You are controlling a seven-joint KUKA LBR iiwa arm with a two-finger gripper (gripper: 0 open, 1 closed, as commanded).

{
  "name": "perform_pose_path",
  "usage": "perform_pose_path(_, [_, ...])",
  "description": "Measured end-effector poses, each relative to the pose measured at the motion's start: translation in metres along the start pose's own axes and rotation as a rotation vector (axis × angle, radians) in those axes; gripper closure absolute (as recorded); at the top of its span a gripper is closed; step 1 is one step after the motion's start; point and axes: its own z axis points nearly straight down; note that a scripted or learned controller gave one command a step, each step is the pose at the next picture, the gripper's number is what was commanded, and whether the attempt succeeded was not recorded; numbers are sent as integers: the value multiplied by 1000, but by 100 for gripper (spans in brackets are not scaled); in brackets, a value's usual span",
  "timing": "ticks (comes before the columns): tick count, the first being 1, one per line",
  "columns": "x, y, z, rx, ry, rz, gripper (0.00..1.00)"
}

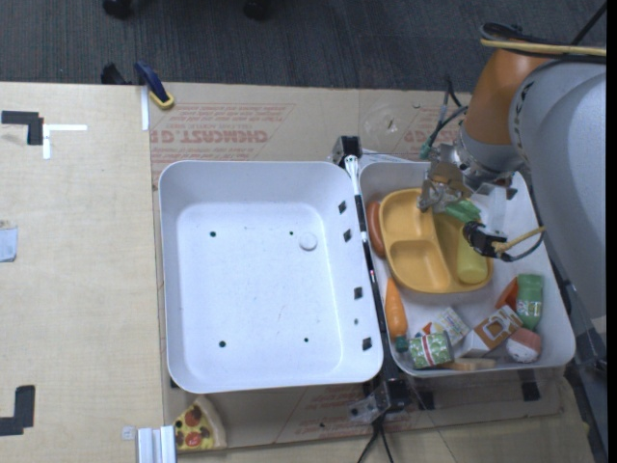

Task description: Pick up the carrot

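Note:
The carrot (394,309) is a short orange piece lying along the left wall of the right bin (554,340), just below the yellow divided plate (419,249). My gripper (434,194) hangs over the plate's far right corner, well up and to the right of the carrot and apart from it. Nothing of the carrot lies under the gripper.
The right bin also holds a yellow-green piece (470,260) on the plate, a green and red packet (528,299), a small carton (496,328) and a green packet (434,345). The left bin (183,258) has a small white disc (308,242). A pizza toy (196,427) lies on the bench.

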Motion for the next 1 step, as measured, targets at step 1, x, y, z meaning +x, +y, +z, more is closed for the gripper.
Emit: perform_pose_path(1, [2,-2,2,6,3,-1,0])
